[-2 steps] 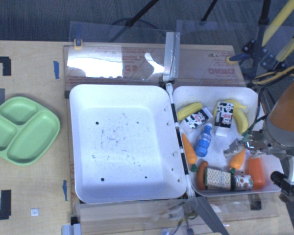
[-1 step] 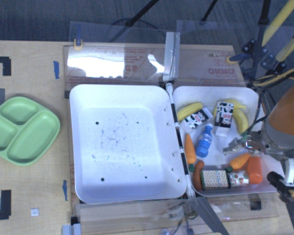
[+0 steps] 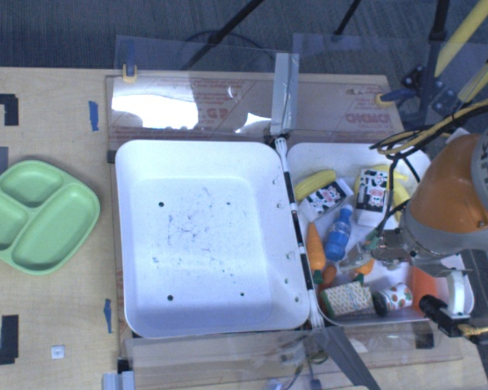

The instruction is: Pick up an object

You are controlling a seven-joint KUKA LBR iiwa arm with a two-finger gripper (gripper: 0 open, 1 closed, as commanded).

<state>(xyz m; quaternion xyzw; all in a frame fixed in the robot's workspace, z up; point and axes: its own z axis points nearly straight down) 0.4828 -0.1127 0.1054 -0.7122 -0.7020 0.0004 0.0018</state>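
A: Where is the end effector?

B: Low inside the right bin, over its clutter, just right of the blue bottle. Whether it is spread or pinching anything I cannot tell; the wrist hides it from this angle.

A: And the arm behind it?

B: The grey wrist sits directly right of the blue bottle, and the orange band bulges above it, further right. The arm leans in from the right edge, with cables looping over the bin's upper right corner.

A: What lies around the blue bottle?

B: A carrot lies just left of it, along the wall between the bins. A banana sits above and left, next to a small dark packet. A black and white carton stands above and right. Below the bottle lies a woven, speckled block, with a small round patterned thing to its right.

A: Further out?

B: The left bin is well left of the bottle. Beyond it, a green divided plate rests on the wooden surface.
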